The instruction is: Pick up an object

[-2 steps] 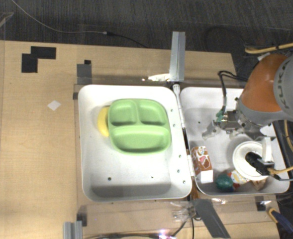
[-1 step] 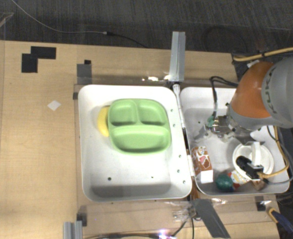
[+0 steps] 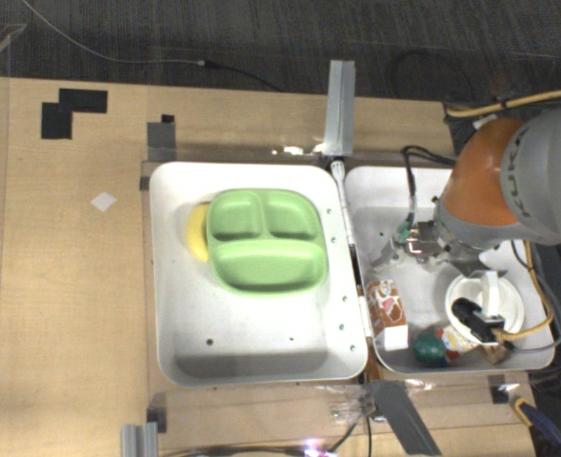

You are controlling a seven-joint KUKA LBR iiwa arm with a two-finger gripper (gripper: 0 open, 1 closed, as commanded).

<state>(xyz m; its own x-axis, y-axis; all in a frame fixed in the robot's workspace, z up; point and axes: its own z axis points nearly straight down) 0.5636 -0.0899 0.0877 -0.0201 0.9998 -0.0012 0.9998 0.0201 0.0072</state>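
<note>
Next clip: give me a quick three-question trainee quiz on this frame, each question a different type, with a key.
1. True or false: the green divided tray lies in the left bin.
2. Multiple choice: what pokes out from under the tray's left edge? A. a red block B. a yellow object C. a blue cup
3. Fill in: the small printed box and the dark green round object lie in the ____ bin, where the arm reaches.

Key: 1. true; 2. B; 3. right
</note>
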